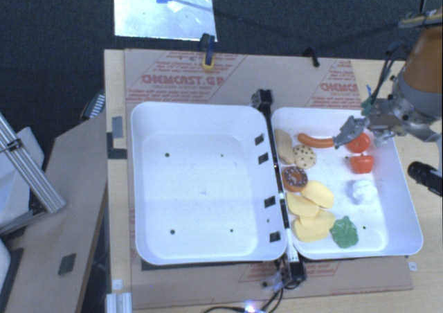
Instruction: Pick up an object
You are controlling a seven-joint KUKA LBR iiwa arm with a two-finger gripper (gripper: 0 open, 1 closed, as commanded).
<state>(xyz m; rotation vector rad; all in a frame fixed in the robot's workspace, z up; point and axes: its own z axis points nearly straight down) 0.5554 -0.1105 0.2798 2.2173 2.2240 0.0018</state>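
Looking down: two white bins sit side by side on a brown bench (180,73).
Left bin (149,124): it lies at 9 o'clock from the toys, and a row of black clips runs down the join between the two bins.
Right bin (408,225): all the toy food lies in here.
Arm (423,79): grey with an orange band, it reaches in from 3 o'clock and hangs over the top part of the right bin.
Gripper (353,133): its grey tip points toward 9 o'clock, just beside a red tomato (358,142) (I cannot tell if it is open or closed, or if it touches the tomato).
Red pepper piece (361,163): it sits at 6 o'clock from the tomato, close under it.
Sausage (315,140): orange-red and long, it lies at 9 o'clock from the gripper tip.
Cookie (304,157): round with dark dots, just under the sausage at 6 o'clock.
Doughnut (294,179): brown ring, at 6 o'clock from the cookie.
Yellow pieces (313,209): a little pile at 6 o'clock from the doughnut, touching each other.
Green broccoli (344,231): at the bin's 6 o'clock side, just beside the yellow pile.
White lump (361,190): small and pale, at 6 o'clock from the pepper piece.
Tan slice (283,145): against the bin's 9 o'clock wall.
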